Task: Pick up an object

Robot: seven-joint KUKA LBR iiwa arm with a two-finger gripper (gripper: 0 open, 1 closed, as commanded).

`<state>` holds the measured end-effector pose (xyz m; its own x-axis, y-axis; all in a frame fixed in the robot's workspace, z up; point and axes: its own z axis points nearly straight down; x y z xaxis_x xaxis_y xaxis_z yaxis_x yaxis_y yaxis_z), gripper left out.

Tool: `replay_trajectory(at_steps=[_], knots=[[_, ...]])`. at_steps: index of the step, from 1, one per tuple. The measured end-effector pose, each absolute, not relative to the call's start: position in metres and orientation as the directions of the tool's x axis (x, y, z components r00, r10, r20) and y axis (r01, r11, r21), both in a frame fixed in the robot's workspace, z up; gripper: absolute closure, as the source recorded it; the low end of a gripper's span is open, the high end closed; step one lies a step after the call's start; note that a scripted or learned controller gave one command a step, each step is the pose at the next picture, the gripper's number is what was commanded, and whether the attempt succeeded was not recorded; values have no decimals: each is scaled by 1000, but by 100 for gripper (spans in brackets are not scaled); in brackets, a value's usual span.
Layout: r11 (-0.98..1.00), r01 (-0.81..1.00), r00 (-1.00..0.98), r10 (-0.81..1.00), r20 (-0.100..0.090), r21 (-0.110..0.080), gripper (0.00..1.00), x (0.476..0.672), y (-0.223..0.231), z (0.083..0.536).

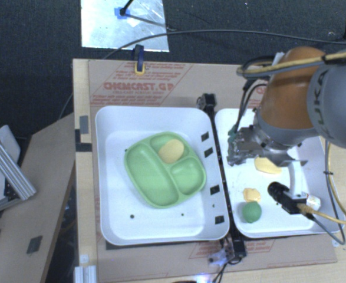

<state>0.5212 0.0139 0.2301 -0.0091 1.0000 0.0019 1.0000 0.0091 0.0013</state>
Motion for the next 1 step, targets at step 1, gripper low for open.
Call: replay_trajectory(at_steps=[1], knots=[[11,1000,-11,1000,3,1,100,515,77,227]])
